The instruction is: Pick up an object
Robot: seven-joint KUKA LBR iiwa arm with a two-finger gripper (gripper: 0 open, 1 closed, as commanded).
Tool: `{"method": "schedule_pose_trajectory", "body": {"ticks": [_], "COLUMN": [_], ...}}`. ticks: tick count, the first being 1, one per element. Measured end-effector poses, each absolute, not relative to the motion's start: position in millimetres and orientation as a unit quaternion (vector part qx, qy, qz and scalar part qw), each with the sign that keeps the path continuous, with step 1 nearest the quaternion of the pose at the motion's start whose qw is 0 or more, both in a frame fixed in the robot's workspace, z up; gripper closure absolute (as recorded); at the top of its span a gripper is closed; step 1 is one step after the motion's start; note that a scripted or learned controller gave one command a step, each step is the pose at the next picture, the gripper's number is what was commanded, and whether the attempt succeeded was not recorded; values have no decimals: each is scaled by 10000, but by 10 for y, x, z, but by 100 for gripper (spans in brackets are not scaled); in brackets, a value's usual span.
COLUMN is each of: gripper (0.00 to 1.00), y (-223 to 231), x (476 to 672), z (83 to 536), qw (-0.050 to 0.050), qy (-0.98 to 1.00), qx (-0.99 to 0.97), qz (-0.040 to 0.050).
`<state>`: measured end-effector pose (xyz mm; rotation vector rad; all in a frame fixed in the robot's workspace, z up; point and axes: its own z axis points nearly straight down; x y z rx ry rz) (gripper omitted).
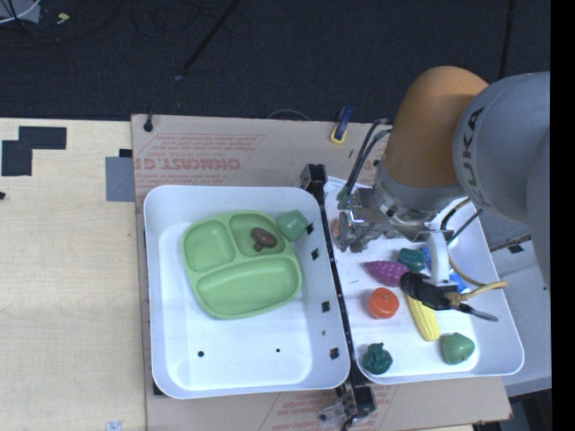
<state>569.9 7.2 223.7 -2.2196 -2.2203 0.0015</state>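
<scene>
Here the tool [352, 225] hangs near the right bin's [503, 353] left wall

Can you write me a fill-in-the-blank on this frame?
1. The green divided plate lies in the ___ bin.
2. The small brown piece sits in one of the plate's ___ compartments.
3. The yellow corn lies in the ___ bin.
4. The arm's band is ___.

Missing: left; upper; right; orange

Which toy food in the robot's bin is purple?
The purple grape bunch, lying just below the gripper. Its neighbours differ: an orange tomato, yellow corn and a green pepper.
</scene>
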Motion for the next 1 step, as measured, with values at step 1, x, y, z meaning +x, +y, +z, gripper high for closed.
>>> {"method": "schedule_pose_trajectory", "body": {"ticks": [1], "gripper": [100], "y": [69], "x": [5588], "z": [2204], "qw": [19], "qy": [-7052], "qx": [-7090], "qz": [18]}}
